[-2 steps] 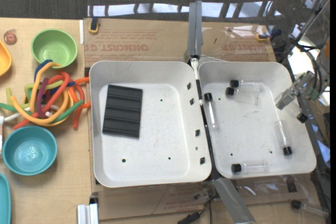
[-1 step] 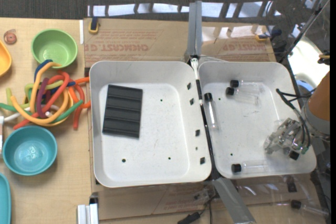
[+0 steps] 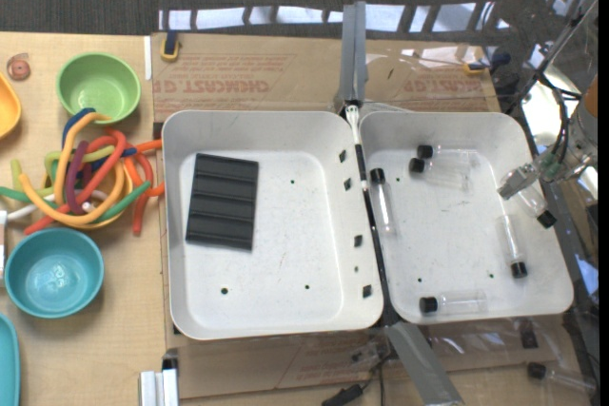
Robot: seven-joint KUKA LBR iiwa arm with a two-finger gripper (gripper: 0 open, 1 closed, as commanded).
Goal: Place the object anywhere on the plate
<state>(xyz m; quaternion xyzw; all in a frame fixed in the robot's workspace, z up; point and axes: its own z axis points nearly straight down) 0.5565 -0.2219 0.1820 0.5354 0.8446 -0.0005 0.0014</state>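
One pale grey metal part that I take for the gripper (image 3: 520, 179) hangs at the three o'clock rim of the right bin (image 3: 457, 122), with thin cables rising from it toward one o'clock. It is blurred against the clutter there, and I cannot tell whether it is apart or together; nothing shows in its grasp.

Just below it, toward five o'clock in that bin, lies a clear tube (image 3: 512, 247) with a black cap at its lower end. Three more capped clear tubes lie in the same bin, well apart from one another: one at six o'clock (image 3: 455, 303), one at eleven o'clock (image 3: 447, 162), and one along the nine o'clock wall (image 3: 383, 203).

Across the join, the left bin (image 3: 257, 121) holds a black ribbed slab (image 3: 223, 202), flat on the floor at nine o'clock, touching none of the tubes.

Outside the bins, at nine o'clock on the bench, stand a green bowl (image 3: 98, 87) and a teal bowl (image 3: 54, 271), with a tangle of coloured cords (image 3: 90, 176) between them.
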